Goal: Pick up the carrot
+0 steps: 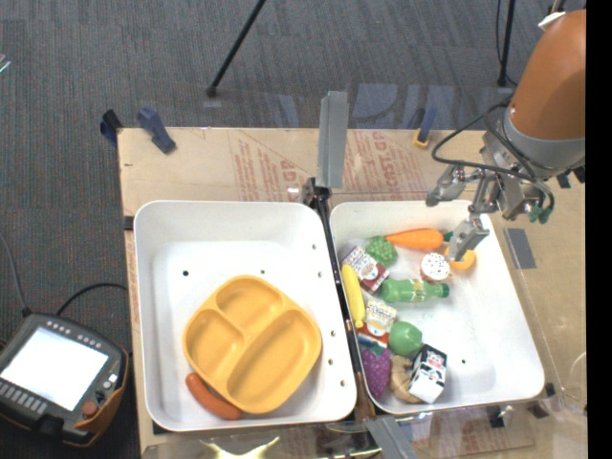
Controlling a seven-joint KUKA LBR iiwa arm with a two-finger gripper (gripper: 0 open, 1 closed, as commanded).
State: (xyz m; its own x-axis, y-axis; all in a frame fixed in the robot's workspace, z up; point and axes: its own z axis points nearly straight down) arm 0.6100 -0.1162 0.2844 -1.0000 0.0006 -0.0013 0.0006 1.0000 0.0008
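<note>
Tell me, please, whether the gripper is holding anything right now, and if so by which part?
Nothing is held. The gripper hangs open over the right bin, with the carrot lying just beside it, not between its fingers.

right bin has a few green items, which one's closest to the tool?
The small round green item at the carrot's leafy end, up by the bin's far wall. The green bottle and green pepper both lie farther toward the front, away from the tool.

Grey arm (535, 142), orange band, black cables, silver end effector (466, 238)
</note>
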